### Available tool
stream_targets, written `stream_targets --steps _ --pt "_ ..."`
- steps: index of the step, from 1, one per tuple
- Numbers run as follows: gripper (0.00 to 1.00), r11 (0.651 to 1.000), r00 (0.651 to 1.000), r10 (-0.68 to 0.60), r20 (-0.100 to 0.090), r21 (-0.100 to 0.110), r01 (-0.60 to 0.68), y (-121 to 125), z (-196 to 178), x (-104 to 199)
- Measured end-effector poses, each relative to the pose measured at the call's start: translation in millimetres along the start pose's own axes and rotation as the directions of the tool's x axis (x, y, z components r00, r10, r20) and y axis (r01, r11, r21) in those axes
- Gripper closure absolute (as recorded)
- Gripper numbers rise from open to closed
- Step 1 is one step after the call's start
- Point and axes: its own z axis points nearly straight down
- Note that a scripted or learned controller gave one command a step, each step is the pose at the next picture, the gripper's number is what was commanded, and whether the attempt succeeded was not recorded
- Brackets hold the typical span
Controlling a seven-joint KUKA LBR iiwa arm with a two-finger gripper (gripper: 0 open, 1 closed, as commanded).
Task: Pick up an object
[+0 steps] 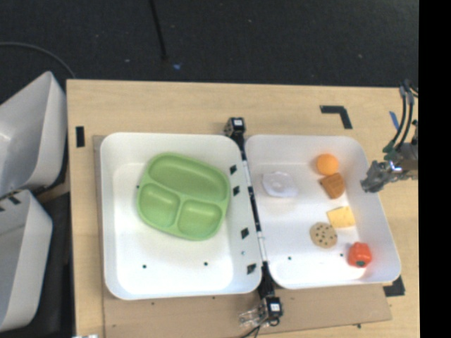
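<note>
The gripper (pixel 373 177) is seen at the right bin's (pixel 303 277) right edge, its opening and any load not discernible, with the brown block (pixel 333 185) lying nearest, just to its left, below the orange ball (pixel 326 163).

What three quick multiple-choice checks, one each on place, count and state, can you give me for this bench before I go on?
1. Where is the green divided plate?
A. left bin
B. right bin
C. on the bare bench

2. How many compartments does that plate have?
A. two
B. three
C. five

3. How does the cookie lie?
A. flat on the bin floor
B. stacked on the plate
C. between the fingers of the gripper

Key: 1 A, it fills the left bin's middle; 2 B, one long and two small; 3 A, it lies flat, apart from the gripper at the bin's right rim.
</note>
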Motion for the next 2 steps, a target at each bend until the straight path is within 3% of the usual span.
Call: stream_targets --steps 2 --pt "1.00 1.000 1.000 -0.005 -0.005 0.008 0.005 25 19 107"
